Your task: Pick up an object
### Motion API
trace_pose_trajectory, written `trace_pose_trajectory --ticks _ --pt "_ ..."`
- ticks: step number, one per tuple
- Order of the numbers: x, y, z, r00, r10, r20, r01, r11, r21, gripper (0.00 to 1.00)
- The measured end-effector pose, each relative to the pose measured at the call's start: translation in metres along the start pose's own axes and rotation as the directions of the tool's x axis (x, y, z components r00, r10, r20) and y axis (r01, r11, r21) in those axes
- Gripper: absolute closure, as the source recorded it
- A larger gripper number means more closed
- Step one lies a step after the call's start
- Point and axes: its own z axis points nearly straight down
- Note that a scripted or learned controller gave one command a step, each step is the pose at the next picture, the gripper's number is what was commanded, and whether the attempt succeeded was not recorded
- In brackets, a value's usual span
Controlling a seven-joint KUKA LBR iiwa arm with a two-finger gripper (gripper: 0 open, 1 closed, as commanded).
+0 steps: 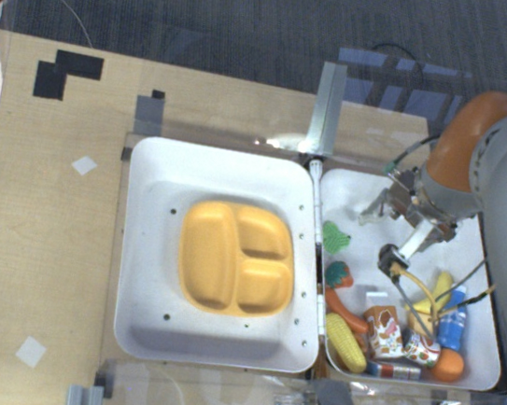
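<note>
While my pincer (414, 211) hangs near the right bin's (353, 198) far edge, its grip impossible to tell, the corn (346, 343) lies toward the near-left corner, slanting.

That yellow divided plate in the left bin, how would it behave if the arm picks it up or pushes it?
The yellow plate looks like moulded plastic, so probably stiff and light. It lies flat with a low rounded rim, so likely hard to pinch. On the smooth left bin it may slide when pushed.
</note>
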Motion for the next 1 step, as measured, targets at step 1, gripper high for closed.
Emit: trace_pose_trajectory --ticks 1 --pt "-0.0307 -0.0566 0.0128 1.0 0.015 -0.003 -0.015 1.0 -0.007 0.0"
